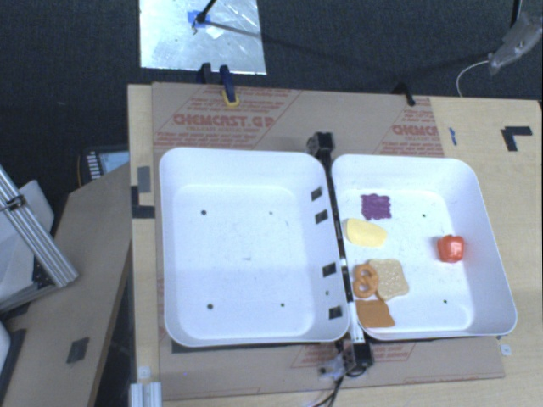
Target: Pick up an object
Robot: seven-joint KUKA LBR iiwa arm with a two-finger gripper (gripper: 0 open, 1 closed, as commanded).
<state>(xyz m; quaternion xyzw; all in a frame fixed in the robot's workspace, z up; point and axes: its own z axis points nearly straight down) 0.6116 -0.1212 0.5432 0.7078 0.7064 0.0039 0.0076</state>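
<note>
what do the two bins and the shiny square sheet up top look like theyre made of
Bins: likely moulded white plastic; smooth matte walls, rounded corners, soft even shading.
Square sheet: probably metal or foil-faced board; silvery, with patchy bright glare. Which of the two is unclear at this resolution.

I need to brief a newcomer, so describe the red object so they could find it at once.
Look in the right-hand white bin. The red object lies alone near its right wall, apart from the cluster by the divider. It is the only red, rounded piece.
</note>
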